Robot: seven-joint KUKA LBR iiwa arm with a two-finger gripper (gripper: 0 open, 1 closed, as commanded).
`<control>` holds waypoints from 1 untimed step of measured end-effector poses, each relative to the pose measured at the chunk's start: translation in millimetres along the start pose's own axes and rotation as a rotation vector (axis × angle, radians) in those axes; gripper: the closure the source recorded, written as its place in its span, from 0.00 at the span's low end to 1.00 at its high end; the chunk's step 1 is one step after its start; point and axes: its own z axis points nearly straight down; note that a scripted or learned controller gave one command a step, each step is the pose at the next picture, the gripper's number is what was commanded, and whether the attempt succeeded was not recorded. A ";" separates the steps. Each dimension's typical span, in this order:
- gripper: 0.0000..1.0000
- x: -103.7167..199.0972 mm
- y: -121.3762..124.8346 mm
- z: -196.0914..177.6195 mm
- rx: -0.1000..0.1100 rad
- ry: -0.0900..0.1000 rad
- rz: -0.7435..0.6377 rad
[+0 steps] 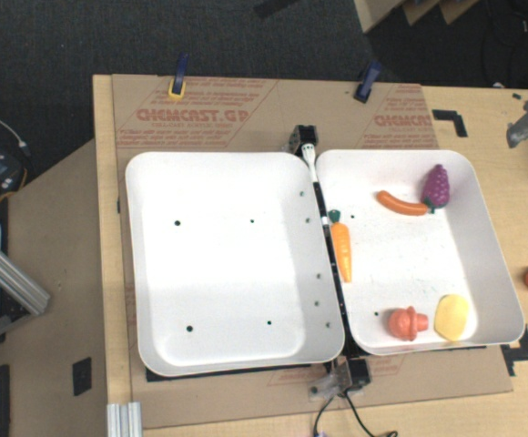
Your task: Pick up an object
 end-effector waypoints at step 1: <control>0.00 23.7 -3.4 142.6 0.028 0.004 0.005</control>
